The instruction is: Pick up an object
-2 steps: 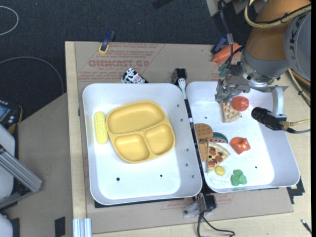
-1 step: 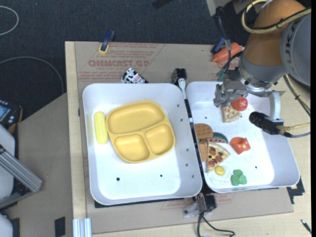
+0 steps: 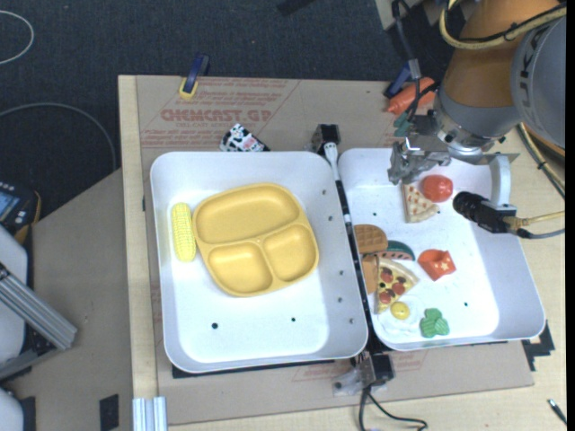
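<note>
My gripper [image 3: 406,174] hangs over the far left part of the right bin [image 3: 503,321], open, with nothing between its fingers. Just below its tips lies a small triangular pizza slice [image 3: 418,204], and a red tomato [image 3: 437,188] sits beside that slice. Nearer the front of this bin are a red pepper piece [image 3: 437,262], a brown bread piece [image 3: 369,238], a larger pizza slice [image 3: 393,279], a small yellow piece [image 3: 400,311] and a green broccoli [image 3: 434,322].
The left bin [image 3: 180,321] holds a yellow divided plate [image 3: 254,237] with a corn cob [image 3: 182,231] lying to its left. A raised divider [image 3: 346,232] separates the two bins. A black-and-white toy [image 3: 241,139] and a blue-yellow clip [image 3: 192,77] lie on the bench behind the bins.
</note>
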Action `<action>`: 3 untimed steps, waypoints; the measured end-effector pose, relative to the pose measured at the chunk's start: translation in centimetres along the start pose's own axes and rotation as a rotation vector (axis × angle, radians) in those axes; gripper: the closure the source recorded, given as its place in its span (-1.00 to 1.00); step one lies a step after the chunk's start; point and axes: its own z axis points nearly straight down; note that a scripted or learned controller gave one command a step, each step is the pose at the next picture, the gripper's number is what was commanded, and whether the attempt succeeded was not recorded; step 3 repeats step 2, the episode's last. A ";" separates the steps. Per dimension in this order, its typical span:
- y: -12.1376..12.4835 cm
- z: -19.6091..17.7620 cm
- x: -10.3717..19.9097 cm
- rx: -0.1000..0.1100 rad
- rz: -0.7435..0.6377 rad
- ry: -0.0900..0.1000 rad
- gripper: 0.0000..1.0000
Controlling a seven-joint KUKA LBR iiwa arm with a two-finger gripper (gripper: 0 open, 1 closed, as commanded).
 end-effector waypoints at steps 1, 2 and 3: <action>-1.4 -0.5 -0.3 0.006 0.002 0.002 1.00; -0.1 0.8 0.5 0.003 0.000 0.000 1.00; -0.1 0.8 0.5 0.003 0.000 0.000 1.00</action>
